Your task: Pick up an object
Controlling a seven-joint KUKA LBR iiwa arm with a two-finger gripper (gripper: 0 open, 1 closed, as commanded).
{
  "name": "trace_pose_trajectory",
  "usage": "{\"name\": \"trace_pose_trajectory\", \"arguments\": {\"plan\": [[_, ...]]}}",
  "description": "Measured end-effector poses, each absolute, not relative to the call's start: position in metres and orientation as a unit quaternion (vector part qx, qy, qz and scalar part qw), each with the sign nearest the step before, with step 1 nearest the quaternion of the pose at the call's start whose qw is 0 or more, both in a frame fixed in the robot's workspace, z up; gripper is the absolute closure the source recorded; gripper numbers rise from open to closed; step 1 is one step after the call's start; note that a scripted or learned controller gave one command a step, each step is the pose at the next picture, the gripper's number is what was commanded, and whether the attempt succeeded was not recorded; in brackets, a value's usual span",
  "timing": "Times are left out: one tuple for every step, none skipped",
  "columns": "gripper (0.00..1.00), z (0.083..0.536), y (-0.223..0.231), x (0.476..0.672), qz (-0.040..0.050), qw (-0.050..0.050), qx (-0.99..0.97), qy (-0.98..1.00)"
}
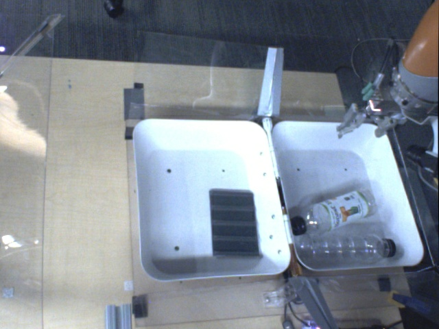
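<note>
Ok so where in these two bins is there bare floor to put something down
In the left bin, bare floor runs along the far wall and down the left side of the dark ridged block. In the right bin, the far half is bare, under the gripper. Its near end is crowded: the labelled bottle and the clear bottle lie side by side.

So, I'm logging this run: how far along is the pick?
Nothing looks done yet. The gripper is over the right bin's far edge, with nothing between its fingers. Two clear bottles lie in that bin's near half, and a dark ridged block lies in the left bin. Reaching, grasping and lifting are all left.
</note>
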State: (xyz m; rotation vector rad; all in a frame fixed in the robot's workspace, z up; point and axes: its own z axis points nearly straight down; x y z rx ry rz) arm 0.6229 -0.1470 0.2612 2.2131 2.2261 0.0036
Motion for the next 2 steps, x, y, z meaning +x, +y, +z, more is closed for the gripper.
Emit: {"name": "trace_pose_trajectory", "arguments": {"plan": [[0.00,0.178,-0.171,0.578,0.0010,0.001,0.648,0.761],[0.00,0.167,-0.205,0.539,0.0012,0.002,0.600,0.800]]}}
